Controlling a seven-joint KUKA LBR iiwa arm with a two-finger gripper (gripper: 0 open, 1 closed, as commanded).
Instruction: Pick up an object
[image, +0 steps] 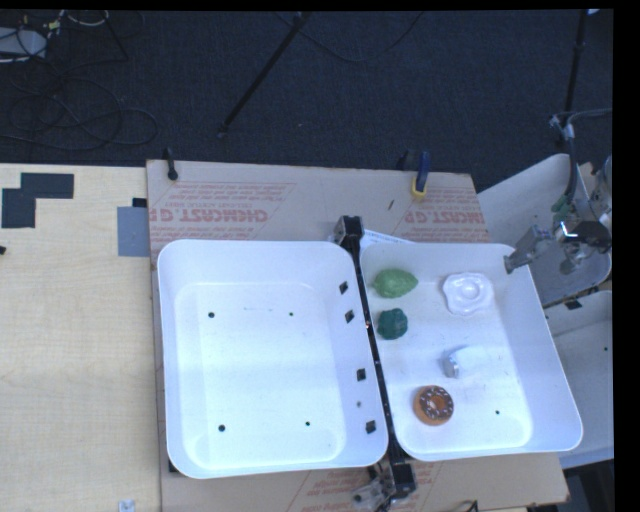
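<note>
The right bin (540, 370) holds several small objects. A light green lumpy piece (395, 283) lies at its far left, with a dark green piece (391, 323) just in front of it. A white ring-shaped object (466, 293) sits toward the back, and a small grey-white item (452, 362) lies mid-bin. A brown doughnut with sprinkles (434, 405) rests near the front. My gripper (558, 245) hangs at the view's right, outside the right bin's far right corner, apart from every object. Nothing shows in its grasp.
The left bin (175, 330) stands beside the right one, with a black divider rail (362, 340) between them. Both rest on a cardboard sheet (260, 205) on the wooden bench. A blue-and-yellow clamp (421, 178) grips the cardboard's back edge.
</note>
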